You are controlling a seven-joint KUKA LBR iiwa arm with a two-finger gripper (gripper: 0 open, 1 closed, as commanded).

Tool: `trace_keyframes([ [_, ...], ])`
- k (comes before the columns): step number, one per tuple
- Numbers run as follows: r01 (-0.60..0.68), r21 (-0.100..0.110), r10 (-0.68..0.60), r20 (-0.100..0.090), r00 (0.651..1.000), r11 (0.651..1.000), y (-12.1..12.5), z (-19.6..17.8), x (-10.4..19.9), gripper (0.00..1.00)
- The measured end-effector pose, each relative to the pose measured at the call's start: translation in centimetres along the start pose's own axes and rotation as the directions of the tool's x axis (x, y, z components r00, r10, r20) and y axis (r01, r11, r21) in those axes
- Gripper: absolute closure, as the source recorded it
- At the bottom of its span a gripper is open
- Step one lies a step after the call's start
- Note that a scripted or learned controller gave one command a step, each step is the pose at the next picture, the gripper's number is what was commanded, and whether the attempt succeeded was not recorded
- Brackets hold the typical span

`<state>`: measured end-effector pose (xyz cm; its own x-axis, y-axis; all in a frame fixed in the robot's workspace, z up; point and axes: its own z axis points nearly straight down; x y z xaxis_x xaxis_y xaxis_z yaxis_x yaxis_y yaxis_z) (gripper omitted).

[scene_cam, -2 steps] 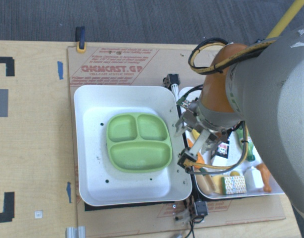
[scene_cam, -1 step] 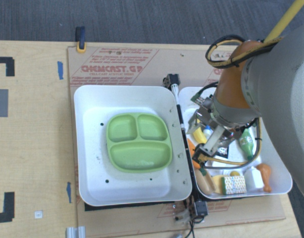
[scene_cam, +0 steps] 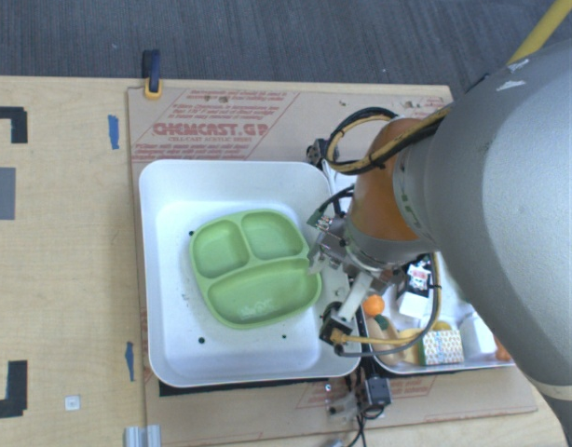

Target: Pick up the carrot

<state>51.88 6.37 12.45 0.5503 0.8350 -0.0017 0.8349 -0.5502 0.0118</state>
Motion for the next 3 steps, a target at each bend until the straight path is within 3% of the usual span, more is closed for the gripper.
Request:
trace_keyframes([
  [1, -0.051, 0.036, 0.052, -0.029, 0.998, 0.998, 2.2, 0.3, -1.7, 0.00],
  [2, -0.042, 0.041, 0.043, -0.031, 0.999, 0.998, 2.0, -0.5, -1.4, 1.00],
  [3, -0.033, 0.041, 0.034, -0.026, 0.999, 0.999, 1.9, -1.0, -1.4, 1.00],
])
